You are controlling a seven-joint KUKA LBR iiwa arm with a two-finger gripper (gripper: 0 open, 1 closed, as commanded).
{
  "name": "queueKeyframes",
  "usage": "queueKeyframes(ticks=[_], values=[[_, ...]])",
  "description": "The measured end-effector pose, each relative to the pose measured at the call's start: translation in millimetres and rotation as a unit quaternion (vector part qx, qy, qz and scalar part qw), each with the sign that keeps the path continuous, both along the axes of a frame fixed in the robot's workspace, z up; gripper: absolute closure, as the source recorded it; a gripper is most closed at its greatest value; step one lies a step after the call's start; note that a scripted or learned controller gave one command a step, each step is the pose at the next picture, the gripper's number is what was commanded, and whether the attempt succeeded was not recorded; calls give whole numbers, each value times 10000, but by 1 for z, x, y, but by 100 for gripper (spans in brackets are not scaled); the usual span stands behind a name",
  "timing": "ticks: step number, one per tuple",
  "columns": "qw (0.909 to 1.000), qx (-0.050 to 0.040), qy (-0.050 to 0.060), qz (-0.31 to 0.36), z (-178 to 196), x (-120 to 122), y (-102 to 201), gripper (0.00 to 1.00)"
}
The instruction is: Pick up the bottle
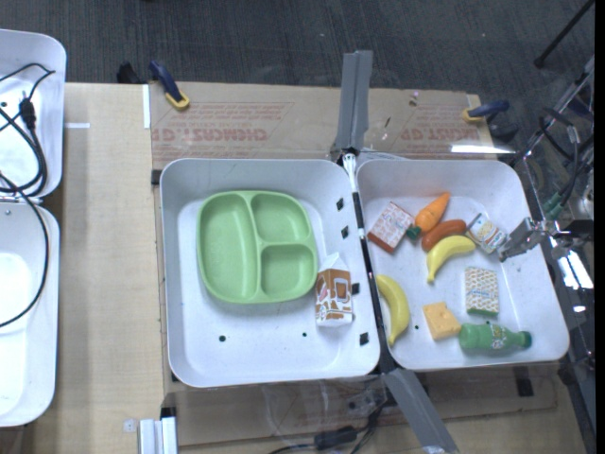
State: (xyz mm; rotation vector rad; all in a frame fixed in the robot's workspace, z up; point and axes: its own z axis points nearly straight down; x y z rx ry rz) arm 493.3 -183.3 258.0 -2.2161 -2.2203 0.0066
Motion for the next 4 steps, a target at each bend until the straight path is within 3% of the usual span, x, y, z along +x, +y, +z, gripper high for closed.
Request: queueKeyframes(ticks=[1, 2, 3, 4], values=[[9978, 31, -26, 668, -157, -13, -32, 0], [9979, 29, -3, 648, -151, -14, -33, 100], [9979, 35, 2, 653, -151, -14, -33, 0], [9974, 83, -12, -709, -168, -5, -27, 0]])
